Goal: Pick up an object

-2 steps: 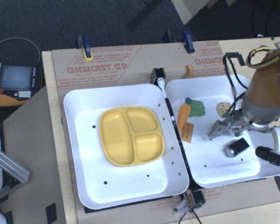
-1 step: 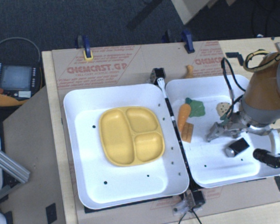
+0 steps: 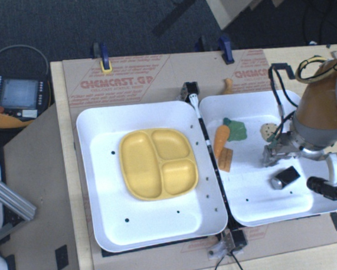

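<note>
Across the bench (image 3: 71, 170), two white bins sit side by side so the arm can reach both. Left bin (image 3: 105, 220) carries a yellow divided plate (image 3: 158, 162), lying flat. Right bin (image 3: 253, 209) holds loose candidates: a toy carrot (image 3: 221, 140) with green top beside the dividing wall, and a small black block (image 3: 286, 177). Just above that block hovers the hand (image 3: 272, 154), its spread impossible to tell, nothing visibly pinched.

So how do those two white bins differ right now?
The left bin holds one big yellow divided plate; the right bin holds several small things, including a toy carrot and a dark block. The arm works over the right bin, not the left. Both are shallow, white and rounded.
</note>
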### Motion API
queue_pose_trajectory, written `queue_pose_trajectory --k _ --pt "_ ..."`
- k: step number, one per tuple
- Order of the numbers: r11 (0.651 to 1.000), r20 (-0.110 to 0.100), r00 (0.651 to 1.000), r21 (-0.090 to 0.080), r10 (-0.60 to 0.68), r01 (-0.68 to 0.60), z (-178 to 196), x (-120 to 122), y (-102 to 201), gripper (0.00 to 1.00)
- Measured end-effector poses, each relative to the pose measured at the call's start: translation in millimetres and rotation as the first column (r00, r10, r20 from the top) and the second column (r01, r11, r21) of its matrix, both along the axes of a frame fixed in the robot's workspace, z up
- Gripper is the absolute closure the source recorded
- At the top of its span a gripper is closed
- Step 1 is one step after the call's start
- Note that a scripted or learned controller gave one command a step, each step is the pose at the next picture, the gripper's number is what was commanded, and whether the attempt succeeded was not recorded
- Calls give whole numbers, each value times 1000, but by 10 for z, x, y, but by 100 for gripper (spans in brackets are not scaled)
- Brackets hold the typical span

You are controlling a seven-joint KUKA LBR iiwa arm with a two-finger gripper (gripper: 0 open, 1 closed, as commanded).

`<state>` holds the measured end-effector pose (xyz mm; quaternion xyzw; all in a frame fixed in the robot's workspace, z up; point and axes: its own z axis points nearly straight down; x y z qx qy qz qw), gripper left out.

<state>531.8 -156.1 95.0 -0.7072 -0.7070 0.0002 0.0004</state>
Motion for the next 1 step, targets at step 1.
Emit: queue_pose_trajectory --k 1 --pt "1000 7 1000 -4 -1 1 524 -51 -88 100"
